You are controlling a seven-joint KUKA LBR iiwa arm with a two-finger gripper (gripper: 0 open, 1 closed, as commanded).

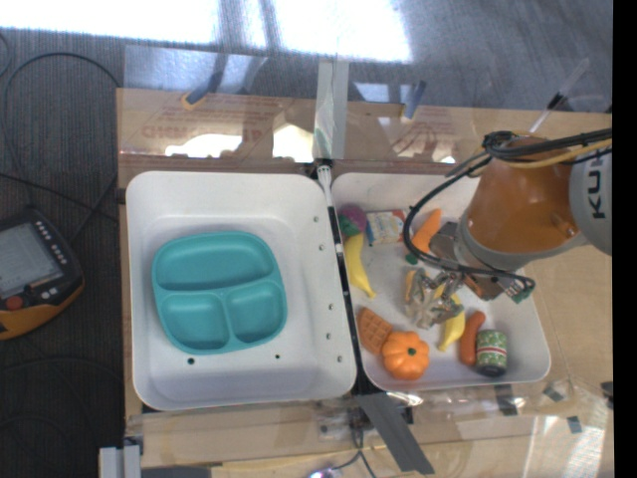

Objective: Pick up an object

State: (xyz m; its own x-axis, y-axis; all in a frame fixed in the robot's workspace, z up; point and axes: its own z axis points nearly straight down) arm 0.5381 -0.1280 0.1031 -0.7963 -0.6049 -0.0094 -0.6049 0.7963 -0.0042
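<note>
Two bins [139, 267], hand [430, 297] over toys

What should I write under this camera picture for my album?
Robot gripper reaching down into the right bin of toy food, beside a pumpkin and banana; a teal tray sits in the left bin.

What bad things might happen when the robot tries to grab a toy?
The toys lie crowded in the right bin, so the gripper might bump the yellow piece or red piece instead of catching one. The round pumpkin could roll or slip away if nudged.
</note>
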